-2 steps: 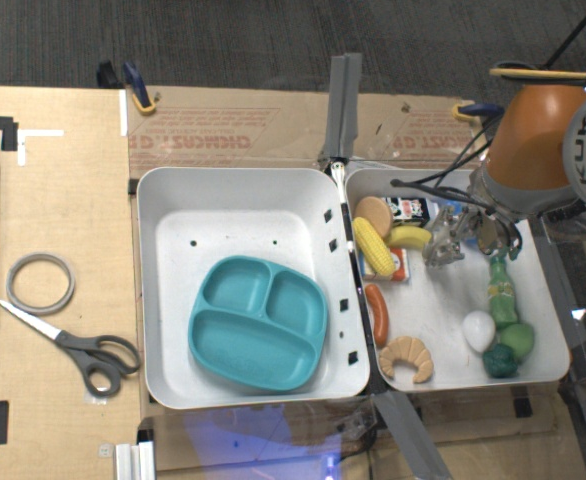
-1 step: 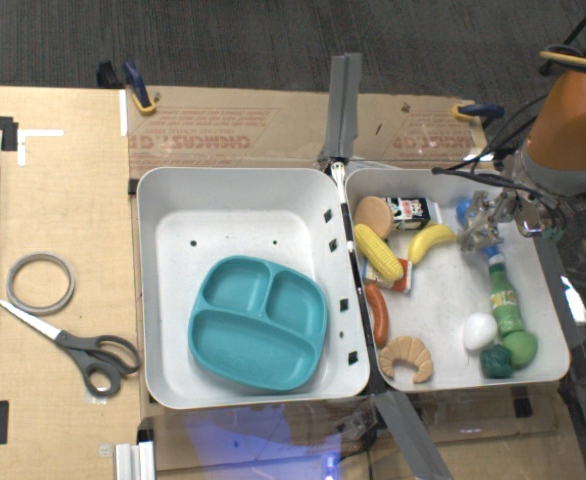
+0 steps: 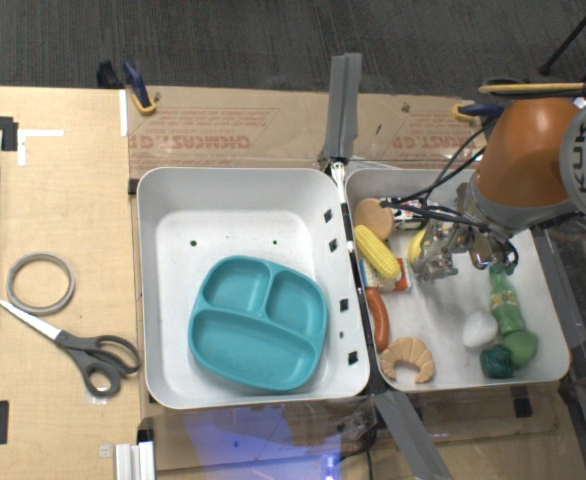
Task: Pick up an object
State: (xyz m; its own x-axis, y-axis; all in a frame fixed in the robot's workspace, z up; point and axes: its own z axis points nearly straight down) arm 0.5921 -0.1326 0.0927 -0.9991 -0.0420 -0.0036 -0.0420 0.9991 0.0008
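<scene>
Two shallow white plastic bins stand on the table. The hand [image 3: 439, 258] hangs low inside the right bin [image 3: 548, 268]; whether it is wide or narrow, I cannot tell. Just left of the hand lies one yellow corn cob [image 3: 376, 251] with a bumpy surface, and past it one round brown piece [image 3: 372, 215]. Below it are one red sausage [image 3: 378, 317] and one curved croissant [image 3: 409, 359]. On the other side are one white egg [image 3: 478, 329] and two green pieces. The left bin [image 3: 163, 218] holds one smooth teal tray [image 3: 261, 322] with three compartments.

Plate [image 3: 260, 323] in left bin [image 3: 163, 208], croissant [image 3: 409, 358] right
</scene>
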